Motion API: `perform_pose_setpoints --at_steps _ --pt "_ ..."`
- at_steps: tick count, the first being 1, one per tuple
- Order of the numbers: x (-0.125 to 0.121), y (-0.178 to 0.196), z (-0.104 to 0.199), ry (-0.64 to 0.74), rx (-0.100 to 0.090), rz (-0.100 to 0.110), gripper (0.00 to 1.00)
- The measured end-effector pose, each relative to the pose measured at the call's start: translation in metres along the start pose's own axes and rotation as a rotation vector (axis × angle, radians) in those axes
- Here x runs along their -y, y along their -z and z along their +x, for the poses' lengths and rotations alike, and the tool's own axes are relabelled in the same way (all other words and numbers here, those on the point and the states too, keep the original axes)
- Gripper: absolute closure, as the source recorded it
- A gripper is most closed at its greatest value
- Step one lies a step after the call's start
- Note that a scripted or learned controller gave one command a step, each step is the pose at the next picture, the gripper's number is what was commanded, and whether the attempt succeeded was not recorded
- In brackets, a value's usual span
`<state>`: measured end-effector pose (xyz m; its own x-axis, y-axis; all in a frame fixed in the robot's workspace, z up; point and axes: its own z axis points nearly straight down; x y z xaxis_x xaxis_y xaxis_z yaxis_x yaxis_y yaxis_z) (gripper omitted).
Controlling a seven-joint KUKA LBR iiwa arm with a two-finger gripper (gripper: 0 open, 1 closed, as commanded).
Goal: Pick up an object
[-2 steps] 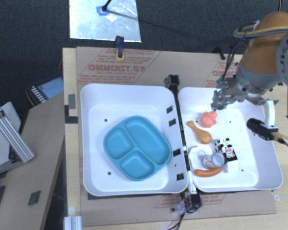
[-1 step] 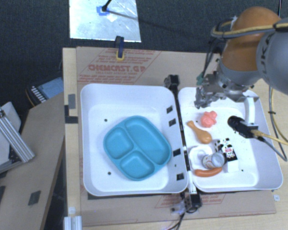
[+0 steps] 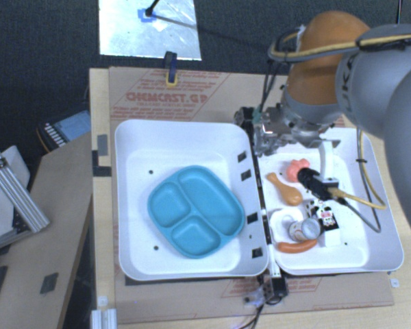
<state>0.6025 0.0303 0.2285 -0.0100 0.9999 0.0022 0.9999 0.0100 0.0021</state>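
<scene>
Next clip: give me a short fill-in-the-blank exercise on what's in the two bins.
1. The blue sectioned plastic tray lies in the ____ white bin.
2. That tray has ____ compartments.
3. The orange sausage-shaped toy lies in the right white bin, near its ____ edge.

Missing words: left; three; front

We see a bench (image 3: 68, 184) covered by a printed cardboard sheet (image 3: 171, 91). On the sheet sit two shallow white bins, touching side by side: the left bin (image 3: 133, 149) and the right bin (image 3: 370, 245). A yellow clamp (image 3: 171, 70) grips the sheet's far edge.
</scene>
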Motion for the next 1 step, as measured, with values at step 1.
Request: perform_pose_setpoints --at_steps 1 --pt "-0.0107 0.0081 0.051 0.0 -0.001 -0.001 1.0"
